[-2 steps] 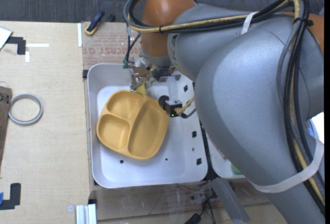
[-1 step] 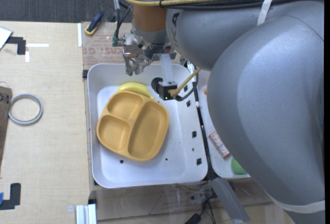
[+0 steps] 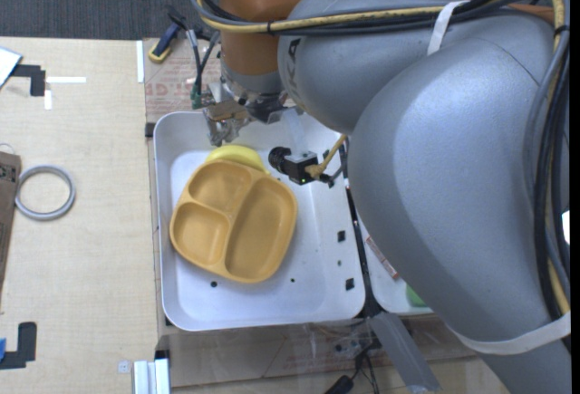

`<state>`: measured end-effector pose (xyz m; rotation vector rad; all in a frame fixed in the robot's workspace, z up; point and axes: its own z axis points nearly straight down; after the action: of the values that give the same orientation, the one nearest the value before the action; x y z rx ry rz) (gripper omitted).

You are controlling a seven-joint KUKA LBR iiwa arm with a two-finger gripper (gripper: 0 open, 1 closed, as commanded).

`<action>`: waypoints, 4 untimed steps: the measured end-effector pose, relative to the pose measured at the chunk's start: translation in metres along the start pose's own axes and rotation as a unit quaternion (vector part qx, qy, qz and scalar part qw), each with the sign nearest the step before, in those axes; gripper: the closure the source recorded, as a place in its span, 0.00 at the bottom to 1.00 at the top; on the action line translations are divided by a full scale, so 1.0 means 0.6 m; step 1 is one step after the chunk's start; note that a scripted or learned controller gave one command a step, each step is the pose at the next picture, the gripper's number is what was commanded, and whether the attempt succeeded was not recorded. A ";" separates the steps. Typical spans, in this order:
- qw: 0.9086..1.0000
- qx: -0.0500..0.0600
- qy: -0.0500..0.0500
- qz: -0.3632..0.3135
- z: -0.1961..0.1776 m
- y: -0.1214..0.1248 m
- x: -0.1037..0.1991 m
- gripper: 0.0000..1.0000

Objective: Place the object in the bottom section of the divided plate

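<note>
A: Where is the thing to be placed?

B: Look at the small pale-yellow rounded object (image 3: 234, 153). It lies in the shallow white plastic bin (image 3: 181, 293), touching the upper rim of the orange-yellow three-section divided plate (image 3: 235, 217). Most of it is hidden by that rim and by the claw (image 3: 222, 118) hanging just above it.

A: Is the claw grasping it?

B: I cannot tell. The tip is too dark and crowded to read, and nothing clearly sits inside it.

A: How would the object handle?

B: My guess is light, smooth plastic, stiff enough and not fragile, but perhaps slippery on its curved top. I would take it across its narrow width, near the middle, where the curve is least steep.

A: And its long axis?

B: The visible sliver stretches left to right along the plate's rim, so the long axis seems to run that way. Which end leads, I cannot say.

A: The plate itself?

B: It sits tilted in the bin, its largest section toward the lower right.
</note>
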<state>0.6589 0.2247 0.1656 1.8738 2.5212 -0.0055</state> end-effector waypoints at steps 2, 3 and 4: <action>1.000 -0.002 0.000 -0.018 -0.110 -0.010 -0.036 1.00; 1.000 -0.010 0.001 -0.009 0.087 -0.017 -0.006 1.00; 0.991 -0.013 0.005 0.129 0.097 0.009 -0.007 1.00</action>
<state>0.6653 0.2224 0.1076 2.1780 2.2509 0.0373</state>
